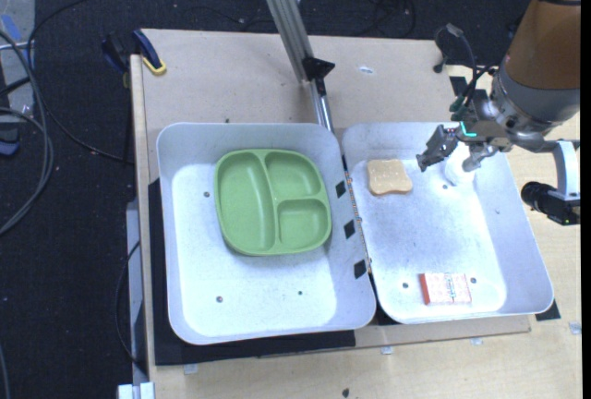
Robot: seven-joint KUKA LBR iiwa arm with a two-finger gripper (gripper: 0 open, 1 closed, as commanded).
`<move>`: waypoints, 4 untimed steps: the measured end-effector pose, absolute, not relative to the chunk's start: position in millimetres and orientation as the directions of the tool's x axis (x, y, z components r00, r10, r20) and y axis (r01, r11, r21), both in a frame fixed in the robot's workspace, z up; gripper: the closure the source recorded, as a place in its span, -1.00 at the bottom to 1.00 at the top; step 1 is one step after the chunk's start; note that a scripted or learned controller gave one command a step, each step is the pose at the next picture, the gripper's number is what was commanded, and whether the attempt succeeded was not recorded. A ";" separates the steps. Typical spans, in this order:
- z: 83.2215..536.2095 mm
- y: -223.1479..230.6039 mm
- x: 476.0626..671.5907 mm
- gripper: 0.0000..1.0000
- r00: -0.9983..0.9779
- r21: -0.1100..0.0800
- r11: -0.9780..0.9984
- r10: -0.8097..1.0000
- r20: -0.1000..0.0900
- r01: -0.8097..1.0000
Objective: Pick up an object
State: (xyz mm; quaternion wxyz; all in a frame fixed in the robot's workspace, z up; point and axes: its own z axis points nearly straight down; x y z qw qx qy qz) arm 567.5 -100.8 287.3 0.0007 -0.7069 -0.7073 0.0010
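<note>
Green divided plate point(273, 201), tan toast point(389, 176), red-and-white box point(447, 287), white bins point(185, 296).

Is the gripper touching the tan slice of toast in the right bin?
Apart. The camera view shows bare white bin floor between the gripper and the tan slice of toast.

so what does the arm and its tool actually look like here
The arm is a thick rounded body, orange-brown on its upper part with a grey section below it toward the wrist. A pale loop of cable curls above the orange part. The tool at its end is a small dark assembly of black and metal parts with a teal-green glint near its middle, and thin dark wiring runs along it.
</note>
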 end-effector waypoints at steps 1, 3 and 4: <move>288.2 -100.8 568.0 -1.00 -0.001 -0.001 0.001 1.000 -0.001 1.000; 181.3 -101.3 566.6 -1.00 0.002 -0.005 -0.002 1.000 0.000 1.000; 116.7 -101.8 564.4 -1.00 0.001 -0.006 -0.001 1.000 0.001 1.000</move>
